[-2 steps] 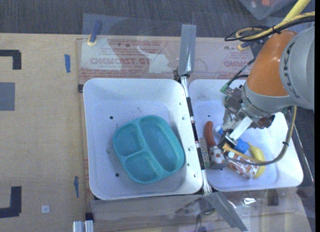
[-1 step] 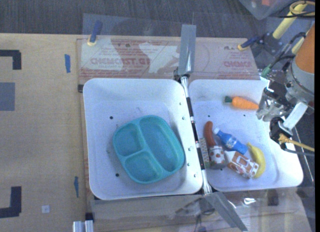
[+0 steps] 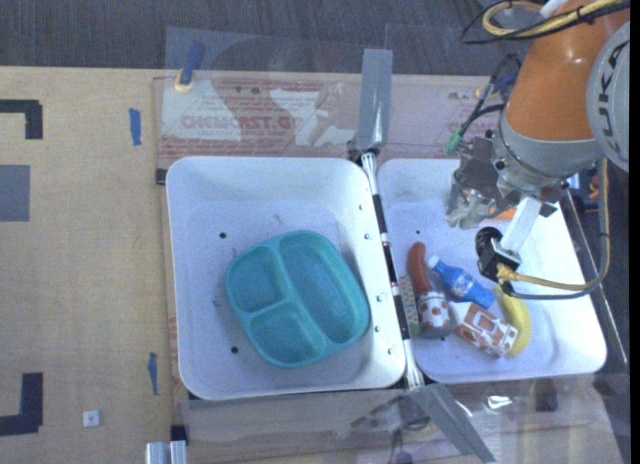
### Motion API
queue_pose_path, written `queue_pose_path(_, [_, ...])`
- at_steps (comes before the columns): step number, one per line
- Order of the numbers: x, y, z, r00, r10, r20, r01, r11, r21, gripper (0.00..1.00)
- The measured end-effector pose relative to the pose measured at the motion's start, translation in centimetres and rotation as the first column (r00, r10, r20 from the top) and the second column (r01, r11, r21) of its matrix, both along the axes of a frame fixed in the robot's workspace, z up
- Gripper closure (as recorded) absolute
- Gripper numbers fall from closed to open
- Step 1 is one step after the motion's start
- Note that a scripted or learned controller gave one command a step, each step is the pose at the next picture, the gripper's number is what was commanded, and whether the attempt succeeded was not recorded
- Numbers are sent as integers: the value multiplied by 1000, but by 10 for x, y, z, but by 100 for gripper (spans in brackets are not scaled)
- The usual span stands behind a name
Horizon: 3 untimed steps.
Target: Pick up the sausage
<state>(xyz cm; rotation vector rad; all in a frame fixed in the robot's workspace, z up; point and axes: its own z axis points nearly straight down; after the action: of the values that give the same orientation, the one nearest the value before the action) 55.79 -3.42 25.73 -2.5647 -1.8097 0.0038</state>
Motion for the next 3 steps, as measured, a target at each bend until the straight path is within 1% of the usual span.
queue_pose_path(1, [-59,-79,-22,999,-40,1,40,999,0,100])
queue_pose_path(2, [2,-31,-55,999,48,5,-48,999,-2,100])
queue_pose_path(3, [-31,-87,-67,999,-32,0,32,999,1,100])
